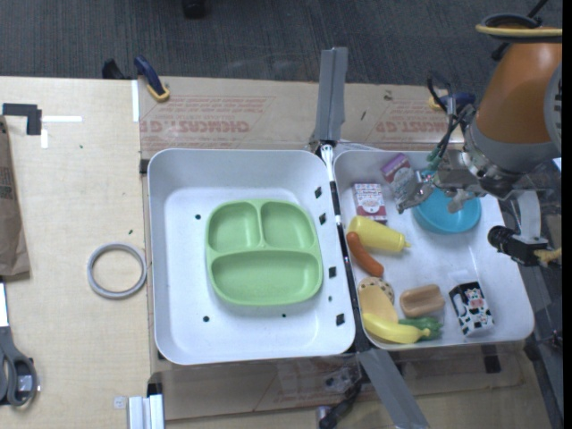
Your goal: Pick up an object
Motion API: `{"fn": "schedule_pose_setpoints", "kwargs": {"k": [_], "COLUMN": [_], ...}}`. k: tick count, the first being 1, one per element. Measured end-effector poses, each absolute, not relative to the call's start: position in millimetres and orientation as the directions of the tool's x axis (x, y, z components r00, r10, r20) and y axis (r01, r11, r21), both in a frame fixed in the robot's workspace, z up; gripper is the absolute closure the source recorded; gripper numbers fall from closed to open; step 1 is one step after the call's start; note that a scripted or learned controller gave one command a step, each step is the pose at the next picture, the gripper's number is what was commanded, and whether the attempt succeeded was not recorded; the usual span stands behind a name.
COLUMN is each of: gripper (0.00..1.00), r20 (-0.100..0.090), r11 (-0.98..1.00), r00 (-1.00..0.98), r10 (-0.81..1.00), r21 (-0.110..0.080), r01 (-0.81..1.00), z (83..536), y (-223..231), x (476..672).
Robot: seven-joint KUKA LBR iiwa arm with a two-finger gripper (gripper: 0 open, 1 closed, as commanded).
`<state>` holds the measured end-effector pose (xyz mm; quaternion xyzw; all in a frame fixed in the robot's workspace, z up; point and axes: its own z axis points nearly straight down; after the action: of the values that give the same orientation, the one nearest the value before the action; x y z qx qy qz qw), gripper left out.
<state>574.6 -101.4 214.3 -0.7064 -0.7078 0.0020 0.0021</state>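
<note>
Camera view looks down on a table [71,204] carrying two shallow white bins side by side. Reddish mirrored lettering runs along the cardboard strip [268,114] behind the bins; it is too faint and reversed to read with confidence. The left bin [170,239] holds a green divided plate [264,253] with three compartments.

The right bin [509,293] holds the toy items. Near its back wall lies a small purple packet [394,164], and beside it a red-and-white carton [368,200] whose print is too small to read. A blue round dish [447,214] sits toward the right. In front of the carton lie a yellow bottle [377,235] and a hot dog sausage [365,256], close together. Toward the front are a bread piece [421,300], a banana [384,315] with something green at its end, and a black-and-white cow-patterned carton [471,309].

The gripper [427,189] hangs over the back of the right bin, at the blue dish's left edge, between the purple packet and the dish. Whether it is apart or together cannot be told, and nothing can be seen held in it. The grey arm with its orange band [523,88] enters from the right.

On the table to the left lie a grey ring [117,269] and scissors [18,378].
</note>
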Motion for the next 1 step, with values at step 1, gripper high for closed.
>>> {"fn": "schedule_pose_setpoints", "kwargs": {"k": [1], "gripper": [0.00], "r20": [0.001], "r11": [0.067], "r00": [-0.067], "r10": [0.998], "r21": [-0.006], "r01": [0.998], "z": [135.8], "y": [-116.1], "x": [586.9]}}
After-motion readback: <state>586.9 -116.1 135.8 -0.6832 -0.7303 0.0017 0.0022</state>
